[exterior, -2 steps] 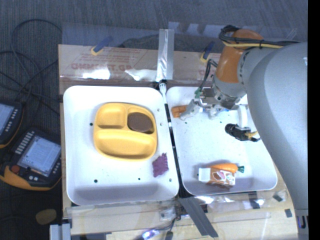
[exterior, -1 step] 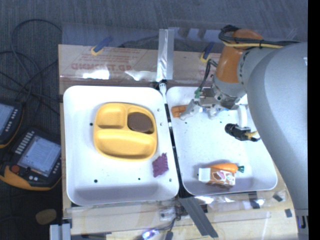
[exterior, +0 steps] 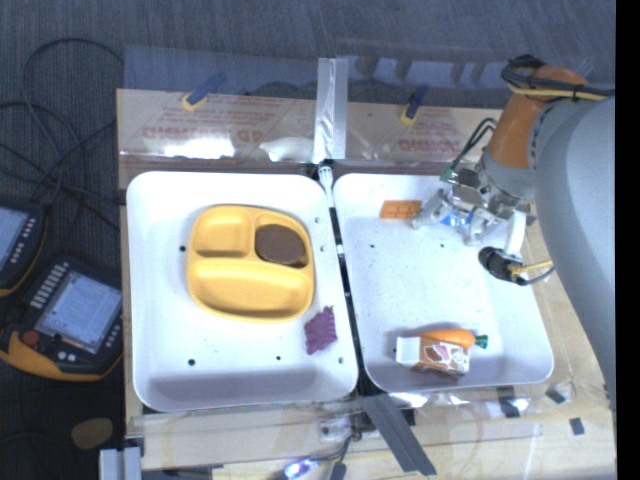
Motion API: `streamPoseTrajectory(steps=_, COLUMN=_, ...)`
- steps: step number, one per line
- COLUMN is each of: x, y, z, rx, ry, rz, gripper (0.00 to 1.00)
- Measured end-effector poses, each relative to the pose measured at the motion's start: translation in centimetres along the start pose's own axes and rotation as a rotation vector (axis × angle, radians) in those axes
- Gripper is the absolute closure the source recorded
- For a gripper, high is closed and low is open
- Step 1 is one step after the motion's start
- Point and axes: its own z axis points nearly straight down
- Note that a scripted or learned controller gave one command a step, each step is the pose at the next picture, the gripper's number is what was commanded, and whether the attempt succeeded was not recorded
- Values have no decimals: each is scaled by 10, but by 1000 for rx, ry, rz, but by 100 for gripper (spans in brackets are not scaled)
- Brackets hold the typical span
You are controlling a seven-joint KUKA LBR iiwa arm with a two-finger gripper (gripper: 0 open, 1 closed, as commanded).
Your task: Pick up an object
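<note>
Hand (exterior: pixel 462 217) low, arm from right

**Colours on the bench**

Left bin (exterior: pixel 150 298): plain white, a few small dark specks on its floor. In it, a divided tray (exterior: pixel 240 268) of warm yellow; one far compartment holds a dark brown disc (exterior: pixel 281 244). Near the tray, a small purple cluster (exterior: pixel 321 330) (grape-like in tint).

Right bin (exterior: pixel 400 288): white, finely speckled. At its far side, a flat orange block (exterior: pixel 400 209). At its near side, a carton (exterior: pixel 432 351) in white with an orange-and-red print and a green cap.

Arm (exterior: pixel 580 198): pale grey, with an orange band (exterior: pixel 515 133). Gripper (exterior: pixel 470 213): silver metal with touches of blue.

Bench board (exterior: pixel 230 123): tan brown, faint reddish lettering under clear film, with blue-and-yellow clips at its far edge.
</note>
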Motion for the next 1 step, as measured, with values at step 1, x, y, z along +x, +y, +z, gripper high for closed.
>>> streamPoseTrajectory(steps=1, x=-19, y=-7, z=-1, rx=-5, ry=13, rz=-392, gripper=0)
